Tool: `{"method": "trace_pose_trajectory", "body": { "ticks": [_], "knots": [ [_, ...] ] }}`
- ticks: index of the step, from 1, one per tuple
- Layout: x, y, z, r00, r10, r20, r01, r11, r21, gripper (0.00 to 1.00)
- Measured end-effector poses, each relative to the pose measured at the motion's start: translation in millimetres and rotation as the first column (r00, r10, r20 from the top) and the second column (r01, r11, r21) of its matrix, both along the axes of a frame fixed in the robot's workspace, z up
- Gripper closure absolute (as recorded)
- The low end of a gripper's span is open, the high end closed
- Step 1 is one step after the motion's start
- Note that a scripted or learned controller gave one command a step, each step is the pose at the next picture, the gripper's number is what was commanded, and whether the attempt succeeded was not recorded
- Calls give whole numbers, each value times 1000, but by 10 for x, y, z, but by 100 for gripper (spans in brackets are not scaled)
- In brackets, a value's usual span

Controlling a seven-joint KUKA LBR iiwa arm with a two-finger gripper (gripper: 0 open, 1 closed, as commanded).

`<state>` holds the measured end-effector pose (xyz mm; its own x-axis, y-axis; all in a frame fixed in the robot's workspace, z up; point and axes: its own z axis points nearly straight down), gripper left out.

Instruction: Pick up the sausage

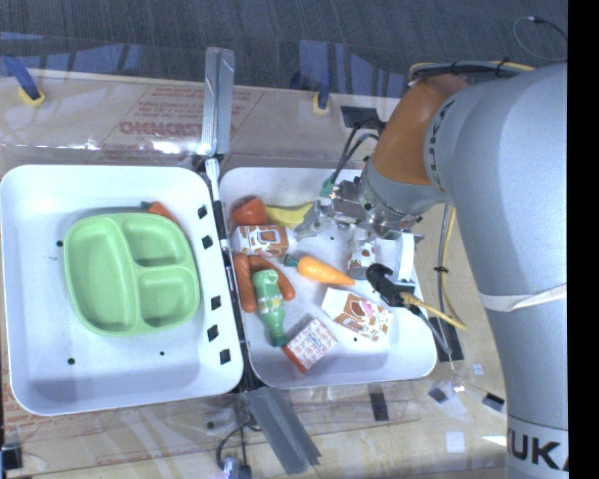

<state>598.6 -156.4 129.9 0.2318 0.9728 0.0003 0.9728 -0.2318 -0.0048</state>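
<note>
The sausage [243, 280], reddish-brown and long, lies along the left wall of the right bin [409, 362], pressed against a green bottle [271, 307]. My gripper [345, 226] hangs over the upper middle of the same bin, near the banana [291, 213] and just above the carrot [320, 270]. It is well to the right of the sausage and does not touch it. Nothing shows between its tips, which the wrist body partly hides.
The right bin also holds a red-orange vegetable [248, 211], a small labelled can [261, 239], a flat snack packet [362, 316] and a red carton [309, 344]. The left bin [30, 367] bears a green divided plate [130, 272] with a small orange item [161, 209] behind it.
</note>
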Motion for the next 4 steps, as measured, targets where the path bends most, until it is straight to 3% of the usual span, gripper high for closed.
{"method": "trace_pose_trajectory", "body": {
  "ticks": [1,2,3,4],
  "knots": [
    [-87,563,-238,976,-217,32,217,976,-7,0],
    [-39,615,-94,977,-210,42,210,978,3,100],
    [-41,615,-96,977,-210,41,210,978,3,0],
    [-87,636,-178,959,-278,48,278,961,8,0]
  ]
}}
